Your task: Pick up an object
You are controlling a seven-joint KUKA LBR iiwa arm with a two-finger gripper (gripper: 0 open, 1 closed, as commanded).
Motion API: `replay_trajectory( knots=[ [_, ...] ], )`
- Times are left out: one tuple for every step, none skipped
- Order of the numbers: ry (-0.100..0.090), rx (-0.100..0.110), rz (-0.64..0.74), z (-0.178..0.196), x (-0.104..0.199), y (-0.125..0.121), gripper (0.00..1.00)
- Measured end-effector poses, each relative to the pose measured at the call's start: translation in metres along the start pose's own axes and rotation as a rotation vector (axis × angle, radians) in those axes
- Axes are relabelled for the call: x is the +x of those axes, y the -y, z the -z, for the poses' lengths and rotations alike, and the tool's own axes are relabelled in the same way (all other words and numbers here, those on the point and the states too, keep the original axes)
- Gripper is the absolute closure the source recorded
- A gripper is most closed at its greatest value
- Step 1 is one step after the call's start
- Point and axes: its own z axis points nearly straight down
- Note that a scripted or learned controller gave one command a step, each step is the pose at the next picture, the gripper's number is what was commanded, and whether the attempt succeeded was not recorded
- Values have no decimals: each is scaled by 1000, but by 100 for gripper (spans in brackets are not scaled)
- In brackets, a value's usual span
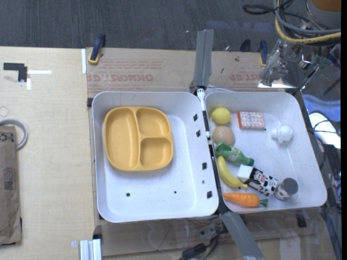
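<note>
The right bin point(307, 145) holds a lemon point(220, 115), a small orange box point(251, 120), a tan round fruit point(223, 135), a green bottle point(235, 155), a banana point(229, 174), a black-and-white carton point(262, 180), a carrot point(242, 199), a grey can point(288, 187) and a small white item point(282, 133). In the left bin point(98, 161) lies a yellow divided plate point(138, 138). My gripper point(271, 72) hangs above the right bin's far edge, up and to the right of the orange box, apart from every object.
Cardboard point(141, 72) lies behind the bins, with a blue clamp point(97, 47) on its left end. A grey divider bar point(203, 58) stands between the bins at the back. Cables point(295, 23) hang near the arm. A brown bag point(8, 183) lies far left.
</note>
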Motion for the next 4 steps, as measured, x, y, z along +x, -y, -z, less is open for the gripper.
replay_trajectory(
  knots=[
    [0,0,235,0,-38,23,100],
    [2,-1,802,29,-38,70,100],
    [2,-3,1241,50,-69,110,100],
    [1,-5,1627,49,-76,135,100]
  ],
)
